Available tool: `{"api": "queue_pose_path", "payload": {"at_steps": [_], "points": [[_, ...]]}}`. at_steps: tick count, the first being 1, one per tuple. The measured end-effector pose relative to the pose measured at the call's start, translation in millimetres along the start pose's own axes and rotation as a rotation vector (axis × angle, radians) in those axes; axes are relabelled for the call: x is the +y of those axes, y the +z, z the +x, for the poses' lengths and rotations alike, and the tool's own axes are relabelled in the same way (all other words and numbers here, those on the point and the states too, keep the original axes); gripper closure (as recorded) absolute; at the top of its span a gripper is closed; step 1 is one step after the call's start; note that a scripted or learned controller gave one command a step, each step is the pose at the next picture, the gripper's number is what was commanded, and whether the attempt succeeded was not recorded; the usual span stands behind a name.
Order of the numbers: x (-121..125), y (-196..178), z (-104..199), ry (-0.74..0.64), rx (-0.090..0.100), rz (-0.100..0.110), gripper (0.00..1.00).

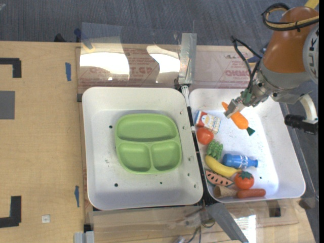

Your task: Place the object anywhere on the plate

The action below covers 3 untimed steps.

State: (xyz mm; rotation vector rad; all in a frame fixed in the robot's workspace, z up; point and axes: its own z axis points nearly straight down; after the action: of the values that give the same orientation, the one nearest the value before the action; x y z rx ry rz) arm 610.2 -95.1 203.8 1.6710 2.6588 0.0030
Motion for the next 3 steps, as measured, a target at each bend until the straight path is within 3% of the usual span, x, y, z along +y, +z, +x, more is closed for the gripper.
{"api": "queue_pose_path", "payload": {"at_steps": [2, 3], "points": [[10.3, 19.1, 131.0, -0.185, 0.003, 0.003, 1.0], [9.9, 19.1, 130.0, -0.183, 0.002, 0.004, 0.0]]}}
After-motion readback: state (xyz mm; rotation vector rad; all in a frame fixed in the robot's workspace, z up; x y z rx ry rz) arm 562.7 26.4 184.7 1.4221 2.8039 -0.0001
